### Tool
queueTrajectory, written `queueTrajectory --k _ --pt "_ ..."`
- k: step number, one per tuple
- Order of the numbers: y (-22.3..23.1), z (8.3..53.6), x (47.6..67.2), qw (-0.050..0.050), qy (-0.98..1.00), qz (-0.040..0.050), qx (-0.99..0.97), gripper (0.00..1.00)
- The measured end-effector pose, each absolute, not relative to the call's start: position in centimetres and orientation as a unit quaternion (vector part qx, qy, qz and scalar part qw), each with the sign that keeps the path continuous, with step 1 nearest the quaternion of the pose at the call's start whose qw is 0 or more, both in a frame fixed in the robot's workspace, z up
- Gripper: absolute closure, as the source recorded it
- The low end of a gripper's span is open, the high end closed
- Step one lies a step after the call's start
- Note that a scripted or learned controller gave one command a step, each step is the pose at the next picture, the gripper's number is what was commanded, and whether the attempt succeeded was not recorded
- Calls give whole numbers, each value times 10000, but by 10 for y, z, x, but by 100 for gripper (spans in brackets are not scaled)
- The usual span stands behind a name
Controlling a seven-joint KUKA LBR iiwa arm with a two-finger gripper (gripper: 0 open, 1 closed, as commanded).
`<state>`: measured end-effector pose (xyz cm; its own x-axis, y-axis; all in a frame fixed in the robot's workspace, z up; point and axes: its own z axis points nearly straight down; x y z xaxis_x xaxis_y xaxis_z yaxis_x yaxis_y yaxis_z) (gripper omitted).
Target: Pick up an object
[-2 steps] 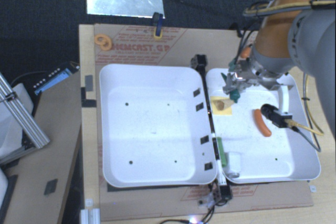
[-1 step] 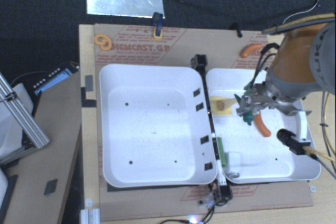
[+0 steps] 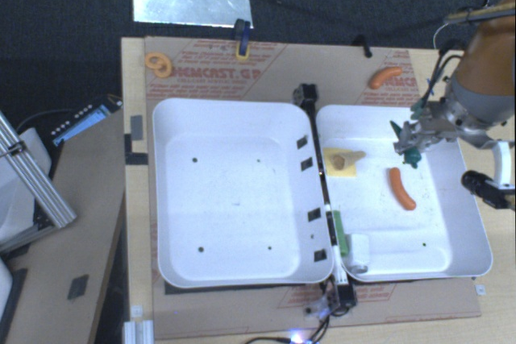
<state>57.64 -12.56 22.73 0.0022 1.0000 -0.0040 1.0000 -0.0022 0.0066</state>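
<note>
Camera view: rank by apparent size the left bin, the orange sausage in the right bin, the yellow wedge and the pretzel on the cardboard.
1. left bin, by far the largest.
2. yellow wedge.
3. orange sausage and pretzel: too close to rank. The sausage is longer, the pretzel rounder and farther from the camera.

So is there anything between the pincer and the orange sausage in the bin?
No. In the camera view only bare white bin floor lies between the pincer and the orange sausage.

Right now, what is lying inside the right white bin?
Inside the right bin: an orange sausage-shaped toy and a yellow wedge carrying something brownish. The gripper hangs above the bin, covering part of the floor.
</note>
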Motion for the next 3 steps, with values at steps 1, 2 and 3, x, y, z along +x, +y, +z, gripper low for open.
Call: queueTrajectory --k 1,2,3 --pt "-57 258 555 5 7106 21 7036 100" --pt "27 341 547 26 7120 49 7022 100" --pt "22 249 505 -33 7074 -31 7068 100"
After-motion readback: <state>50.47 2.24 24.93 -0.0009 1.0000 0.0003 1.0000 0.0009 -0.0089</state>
